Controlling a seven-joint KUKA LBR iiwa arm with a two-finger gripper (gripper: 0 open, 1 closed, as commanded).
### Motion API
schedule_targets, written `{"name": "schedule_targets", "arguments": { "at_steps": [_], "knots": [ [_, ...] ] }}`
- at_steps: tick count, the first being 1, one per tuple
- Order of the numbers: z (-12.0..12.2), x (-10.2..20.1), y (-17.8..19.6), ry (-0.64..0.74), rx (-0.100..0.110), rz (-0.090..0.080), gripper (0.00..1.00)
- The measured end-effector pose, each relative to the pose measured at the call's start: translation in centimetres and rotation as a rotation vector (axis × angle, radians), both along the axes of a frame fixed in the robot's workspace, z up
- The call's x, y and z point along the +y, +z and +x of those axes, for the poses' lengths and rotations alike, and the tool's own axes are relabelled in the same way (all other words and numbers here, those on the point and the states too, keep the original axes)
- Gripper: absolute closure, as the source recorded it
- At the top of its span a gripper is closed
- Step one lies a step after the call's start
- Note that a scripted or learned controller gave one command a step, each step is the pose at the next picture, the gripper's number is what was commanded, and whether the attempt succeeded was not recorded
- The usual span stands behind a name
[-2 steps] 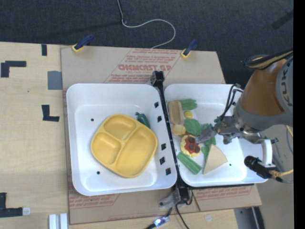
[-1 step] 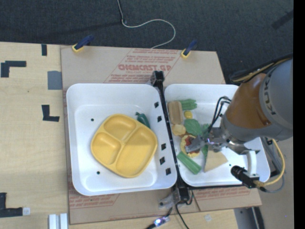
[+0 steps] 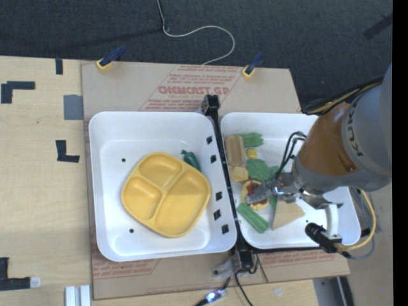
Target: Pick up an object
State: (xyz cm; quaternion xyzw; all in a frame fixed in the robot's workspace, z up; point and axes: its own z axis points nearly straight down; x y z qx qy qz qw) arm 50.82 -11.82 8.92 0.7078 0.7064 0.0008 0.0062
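My gripper [image 3: 260,195] is low in the right bin [image 3: 331,234], among a heap of toy food. Its fingertips sit over a small red and yellow piece [image 3: 253,189]. Around it lie a tan bread-like stick [image 3: 234,149], a green leafy piece [image 3: 258,169], a green pod [image 3: 252,217], a yellow bit [image 3: 239,173] and a pale wedge [image 3: 287,217]. Whether anything is gripped is hidden by the wrist.
The left bin [image 3: 105,171] holds a yellow divided plate [image 3: 166,194] with a dark green piece [image 3: 190,159] at its upper right edge. A black divider [image 3: 220,171] runs between the bins. The arm covers the right bin's right half.
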Motion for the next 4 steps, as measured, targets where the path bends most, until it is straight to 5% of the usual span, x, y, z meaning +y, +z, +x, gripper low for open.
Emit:
{"name": "schedule_targets", "arguments": {
  "at_steps": [1, 4],
  "knots": [
    [0.2, 0.0, 1.3, 0.001, -0.007, -0.002, 1.0],
    [0.6, 1.2, 13.7, 0.004, 0.009, 0.007, 1.0]
  ]
}}
